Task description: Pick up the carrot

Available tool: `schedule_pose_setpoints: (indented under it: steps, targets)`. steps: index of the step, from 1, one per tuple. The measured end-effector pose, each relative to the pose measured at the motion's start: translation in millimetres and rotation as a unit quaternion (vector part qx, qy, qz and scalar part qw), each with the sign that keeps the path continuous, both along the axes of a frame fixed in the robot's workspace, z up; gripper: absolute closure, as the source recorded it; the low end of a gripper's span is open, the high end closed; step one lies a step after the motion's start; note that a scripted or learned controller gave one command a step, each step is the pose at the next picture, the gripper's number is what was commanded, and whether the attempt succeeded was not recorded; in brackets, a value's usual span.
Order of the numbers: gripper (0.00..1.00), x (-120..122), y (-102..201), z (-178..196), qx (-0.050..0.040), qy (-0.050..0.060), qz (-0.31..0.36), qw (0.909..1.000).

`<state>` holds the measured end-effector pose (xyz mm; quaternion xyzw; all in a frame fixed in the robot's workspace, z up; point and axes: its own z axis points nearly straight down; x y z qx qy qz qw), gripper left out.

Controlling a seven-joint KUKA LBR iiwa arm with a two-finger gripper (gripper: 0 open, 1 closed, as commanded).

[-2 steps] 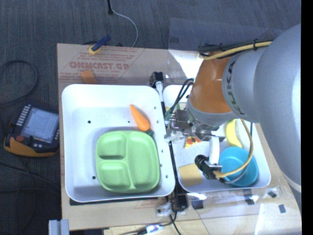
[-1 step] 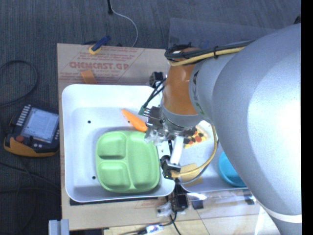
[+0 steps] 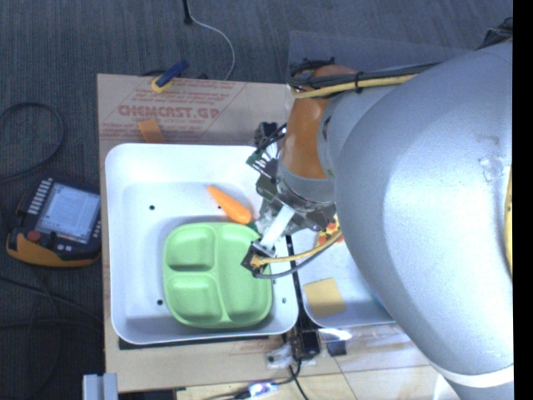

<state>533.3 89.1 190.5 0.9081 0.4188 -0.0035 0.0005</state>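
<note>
Pincer (image 3: pixel 268 200) hangs low at the right side of the left white bin (image 3: pixel 125 190); I cannot tell how open it is or whether it holds anything. The carrot (image 3: pixel 230 204) lies just beside it, above the green tray (image 3: pixel 212 277) in the view. A good grasp likely means centring across the carrot, clear of the tray's rim.

Red print "CHEMCAST GP" on brown board (image 3: pixel 171 98) under my white bin (image 3: pixel 117 223). Lit pendant screen (image 3: pixel 68 211) on floor: too blurred to read.
</note>
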Motion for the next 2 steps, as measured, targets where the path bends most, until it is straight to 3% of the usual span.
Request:
schedule_pose_setpoints:
  steps: [1,2]
  targets:
    - [1.00,-21.3,51.1,-5.4,0.0002,0.000,-0.109,0.9940]
    - [1.00,-41.0,63.8,26.6,-0.0001,-0.002,-0.323,0.9462]
